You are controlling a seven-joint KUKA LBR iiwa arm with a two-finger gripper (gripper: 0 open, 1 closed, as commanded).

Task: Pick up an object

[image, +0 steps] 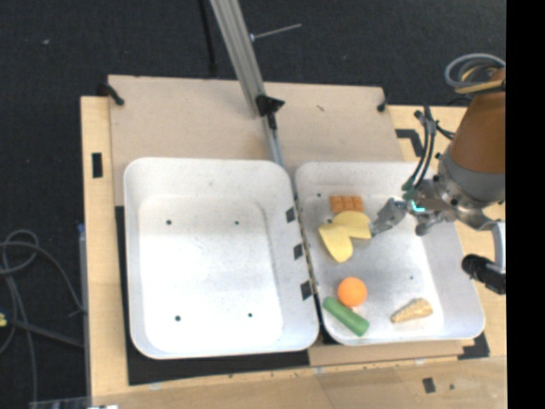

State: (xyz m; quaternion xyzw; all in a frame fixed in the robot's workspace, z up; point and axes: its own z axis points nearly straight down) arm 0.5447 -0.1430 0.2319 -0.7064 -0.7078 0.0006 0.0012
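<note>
The right bin (443, 267) holds several small items. A brown waffle-like square (345, 204) lies at its back left, with two yellow pieces (343, 233) just in front of it. Nearer the front sit an orange ball (352, 291), a green cylinder (345, 316) and a tan wedge (411, 311). My gripper (405, 218) hangs over the bin's middle, just right of the yellow pieces, its fingers spread open with nothing between them.
The left bin (140, 186) sits beside the right one. A metal pole (243, 54) slants up from the back between the bins. Cables (426, 135) run along the arm at the right.
</note>
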